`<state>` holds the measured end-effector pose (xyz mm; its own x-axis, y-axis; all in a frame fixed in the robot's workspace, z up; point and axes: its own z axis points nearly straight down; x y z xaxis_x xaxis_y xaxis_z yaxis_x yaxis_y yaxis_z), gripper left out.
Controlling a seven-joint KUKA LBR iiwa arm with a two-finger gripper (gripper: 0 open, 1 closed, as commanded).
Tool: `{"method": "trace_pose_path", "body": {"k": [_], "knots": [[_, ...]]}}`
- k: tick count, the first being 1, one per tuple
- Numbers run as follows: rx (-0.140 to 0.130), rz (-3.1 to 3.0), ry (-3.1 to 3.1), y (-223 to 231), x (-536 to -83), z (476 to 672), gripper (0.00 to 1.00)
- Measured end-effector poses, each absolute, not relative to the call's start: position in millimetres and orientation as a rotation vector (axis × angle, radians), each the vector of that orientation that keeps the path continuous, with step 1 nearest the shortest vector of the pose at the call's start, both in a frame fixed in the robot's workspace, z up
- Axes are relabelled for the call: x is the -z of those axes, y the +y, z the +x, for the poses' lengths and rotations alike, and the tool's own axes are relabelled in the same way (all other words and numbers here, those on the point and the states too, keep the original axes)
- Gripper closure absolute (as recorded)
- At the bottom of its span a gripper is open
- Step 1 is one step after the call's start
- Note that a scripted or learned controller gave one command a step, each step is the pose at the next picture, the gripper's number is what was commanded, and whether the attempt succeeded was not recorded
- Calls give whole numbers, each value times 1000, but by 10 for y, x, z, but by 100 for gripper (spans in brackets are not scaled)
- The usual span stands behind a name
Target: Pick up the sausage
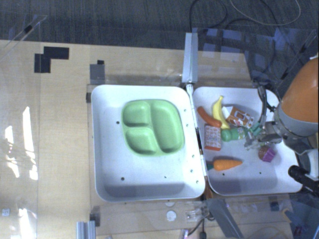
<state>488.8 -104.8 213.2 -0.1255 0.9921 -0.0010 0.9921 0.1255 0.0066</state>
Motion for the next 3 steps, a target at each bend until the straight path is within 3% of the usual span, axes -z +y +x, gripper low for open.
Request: {"method": "trace_pose_path", "body": {"k": [1, 2, 3], "knots": [[-10, 2295, 2136, -556, -2338, 4895, 100], [-3, 2495, 1907, -827, -1460, 4875, 100], [-9, 2453, 1955, -340, -2468, 5215, 100]]}}
